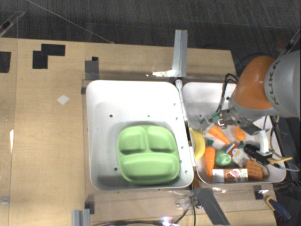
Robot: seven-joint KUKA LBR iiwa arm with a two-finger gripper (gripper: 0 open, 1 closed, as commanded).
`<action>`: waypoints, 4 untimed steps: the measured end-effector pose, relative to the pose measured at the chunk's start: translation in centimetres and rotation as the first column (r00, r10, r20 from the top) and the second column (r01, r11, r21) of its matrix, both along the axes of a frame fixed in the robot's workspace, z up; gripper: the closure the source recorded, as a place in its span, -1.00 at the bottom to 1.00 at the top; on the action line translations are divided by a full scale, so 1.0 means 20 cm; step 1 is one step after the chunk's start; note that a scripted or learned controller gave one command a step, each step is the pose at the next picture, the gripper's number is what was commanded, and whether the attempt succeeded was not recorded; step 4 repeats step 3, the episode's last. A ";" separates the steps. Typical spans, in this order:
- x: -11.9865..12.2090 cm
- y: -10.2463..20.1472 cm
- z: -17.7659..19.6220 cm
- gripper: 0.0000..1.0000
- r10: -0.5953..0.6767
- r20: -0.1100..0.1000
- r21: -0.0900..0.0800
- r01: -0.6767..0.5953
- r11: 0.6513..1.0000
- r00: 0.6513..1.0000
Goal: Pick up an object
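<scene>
The right bin point(202, 98) holds a heap of toy food: a yellow banana point(198, 143), an orange carrot point(209, 161), a second carrot piece point(219, 134), a green round item point(223, 159), a waffle-like brown piece point(256, 169) and a white labelled tube point(229, 175). The gripper point(225, 122) hangs low over the back of that heap, just above the upper carrot piece. The arm's orange band and grey wrist cover the fingers from above.
The left bin point(108, 102) carries a green divided tray point(148, 153) in its front half. A metal post point(180, 53) stands at the back between the bins. Cables run along the right bin's right wall.
</scene>
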State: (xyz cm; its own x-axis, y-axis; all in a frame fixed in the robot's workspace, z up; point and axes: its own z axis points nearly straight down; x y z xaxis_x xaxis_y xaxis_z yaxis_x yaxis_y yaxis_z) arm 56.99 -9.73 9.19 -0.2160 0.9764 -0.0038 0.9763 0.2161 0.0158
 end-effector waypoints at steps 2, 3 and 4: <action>-0.16 0.31 0.73 1.00 -0.147 -0.010 0.002 0.147 0.989 0.989; -0.20 0.32 0.68 1.00 -0.074 -0.010 0.001 0.074 0.997 0.997; -0.20 0.32 0.68 1.00 -0.074 -0.010 0.001 0.074 0.997 0.997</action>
